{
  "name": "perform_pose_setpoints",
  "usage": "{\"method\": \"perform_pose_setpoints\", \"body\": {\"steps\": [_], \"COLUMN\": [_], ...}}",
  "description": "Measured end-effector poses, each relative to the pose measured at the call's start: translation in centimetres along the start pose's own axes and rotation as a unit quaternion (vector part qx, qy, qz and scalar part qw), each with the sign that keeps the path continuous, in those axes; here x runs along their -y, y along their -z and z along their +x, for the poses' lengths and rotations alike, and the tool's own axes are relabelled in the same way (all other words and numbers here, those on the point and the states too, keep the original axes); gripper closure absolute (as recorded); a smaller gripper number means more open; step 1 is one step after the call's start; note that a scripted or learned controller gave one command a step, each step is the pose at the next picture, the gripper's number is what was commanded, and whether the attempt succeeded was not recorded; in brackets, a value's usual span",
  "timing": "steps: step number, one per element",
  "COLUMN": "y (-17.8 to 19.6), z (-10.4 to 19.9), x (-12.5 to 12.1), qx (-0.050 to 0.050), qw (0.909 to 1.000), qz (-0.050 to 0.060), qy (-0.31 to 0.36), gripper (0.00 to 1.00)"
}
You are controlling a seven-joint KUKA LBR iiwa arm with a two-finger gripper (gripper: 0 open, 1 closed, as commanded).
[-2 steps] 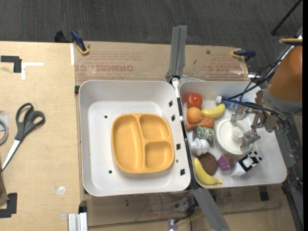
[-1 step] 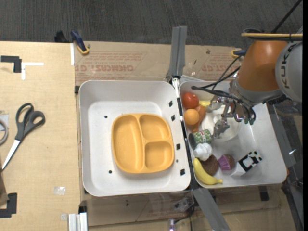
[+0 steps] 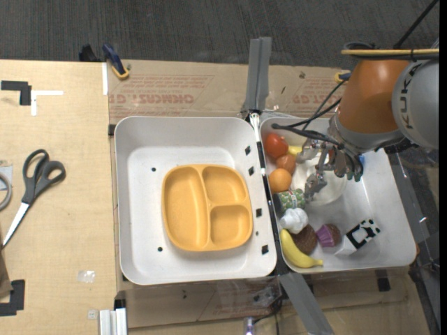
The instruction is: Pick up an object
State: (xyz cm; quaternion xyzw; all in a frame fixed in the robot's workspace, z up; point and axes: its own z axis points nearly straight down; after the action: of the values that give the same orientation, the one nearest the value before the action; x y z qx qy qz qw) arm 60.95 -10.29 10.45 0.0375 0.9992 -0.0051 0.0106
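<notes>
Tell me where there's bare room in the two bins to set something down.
Left bin: a bare white strip runs all around the yellow tray, widest along its left and top sides. Right bin: bare floor on the right side, between the gripper and the black-and-white block. The right bin's left edge is crowded: tomato, orange, banana and more.

Two bins (image 3: 133,208), one tray (image 3: 207,206), one banana (image 3: 297,250).
</notes>
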Motion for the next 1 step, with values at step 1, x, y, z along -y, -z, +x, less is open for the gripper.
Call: {"method": "perform_pose_setpoints", "body": {"steps": [1], "y": [14.78], "z": [-2.78], "x": [4.51], "qx": [-0.009], "qw": [0.9966], "qz": [-0.005], "qy": [0.082], "gripper": [0.00]}}
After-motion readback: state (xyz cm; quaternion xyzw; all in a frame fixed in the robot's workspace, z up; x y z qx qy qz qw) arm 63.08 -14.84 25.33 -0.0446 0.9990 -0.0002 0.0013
